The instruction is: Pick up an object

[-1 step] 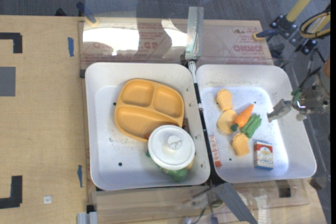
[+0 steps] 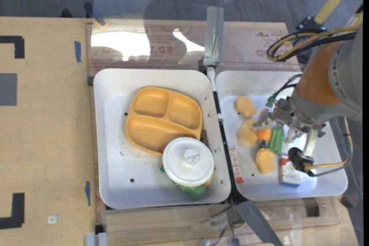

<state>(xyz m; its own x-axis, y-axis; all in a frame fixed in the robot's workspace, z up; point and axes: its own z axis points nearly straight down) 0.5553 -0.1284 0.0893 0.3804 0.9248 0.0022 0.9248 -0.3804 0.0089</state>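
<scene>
The right bin (image 2: pixel 328 173) holds several small toy foods. A pale orange piece (image 2: pixel 245 105) lies near the bin's back left and a yellow chunk (image 2: pixel 247 133) sits in front of it. A corn-like yellow piece (image 2: pixel 264 160) and a small blue, white and red carton (image 2: pixel 290 173) lie nearer the front. My gripper (image 2: pixel 281 131) reaches in from the right and hangs low over a green stick-shaped item (image 2: pixel 277 141) and a small orange item (image 2: pixel 263 134). The wrist body hides how it meets them.
In the left bin (image 2: pixel 109 141) lie an orange divided plate (image 2: pixel 163 117) and a white lidded cup (image 2: pixel 188 161) with a green base. A ridge (image 2: pixel 219 124) separates the bins. Black and yellow cables (image 2: pixel 294 43) loop behind the arm.
</scene>
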